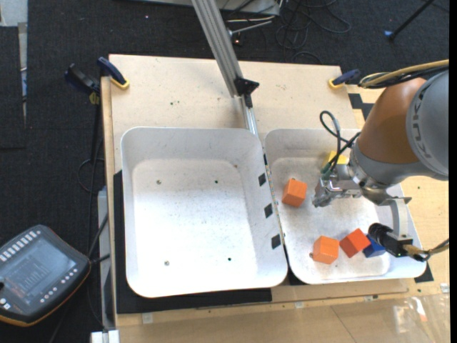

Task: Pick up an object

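Nearest the camera, an orange block, a red-orange block and a blue piece sit close together by the front rim of the right bin. Another orange cube lies farther back, near the divider, turned somewhat diagonal to the bin walls; no long axis is apparent. Just right of it hangs the claw, apart from the cube; whether it is clenched or released cannot be told. Bare floor shows behind the cube. Left bin offers wide open room on the surface.
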Controlling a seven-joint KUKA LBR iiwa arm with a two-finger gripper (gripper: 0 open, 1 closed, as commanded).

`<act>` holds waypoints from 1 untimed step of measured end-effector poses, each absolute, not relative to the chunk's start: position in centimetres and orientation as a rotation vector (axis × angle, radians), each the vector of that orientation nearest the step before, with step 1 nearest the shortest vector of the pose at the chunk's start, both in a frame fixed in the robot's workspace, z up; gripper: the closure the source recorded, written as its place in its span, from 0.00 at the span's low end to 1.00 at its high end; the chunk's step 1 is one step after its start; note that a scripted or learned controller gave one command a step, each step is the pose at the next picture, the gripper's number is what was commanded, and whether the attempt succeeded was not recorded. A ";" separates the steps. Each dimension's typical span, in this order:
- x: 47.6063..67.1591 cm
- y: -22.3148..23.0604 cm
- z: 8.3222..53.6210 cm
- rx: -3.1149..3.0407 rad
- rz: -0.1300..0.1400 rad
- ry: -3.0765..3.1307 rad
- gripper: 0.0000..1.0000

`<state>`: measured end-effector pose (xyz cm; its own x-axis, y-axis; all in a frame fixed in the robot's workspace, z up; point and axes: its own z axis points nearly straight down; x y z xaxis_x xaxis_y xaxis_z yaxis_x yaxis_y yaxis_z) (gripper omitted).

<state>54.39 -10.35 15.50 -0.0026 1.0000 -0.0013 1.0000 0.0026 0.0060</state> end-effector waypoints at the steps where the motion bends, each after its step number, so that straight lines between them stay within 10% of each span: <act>1: 54.3 -10.4 19.8 2.215 0.006 2.220 1.00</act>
<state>54.31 -10.44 19.81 -0.0024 1.0000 -0.0017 1.0000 0.0024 0.0066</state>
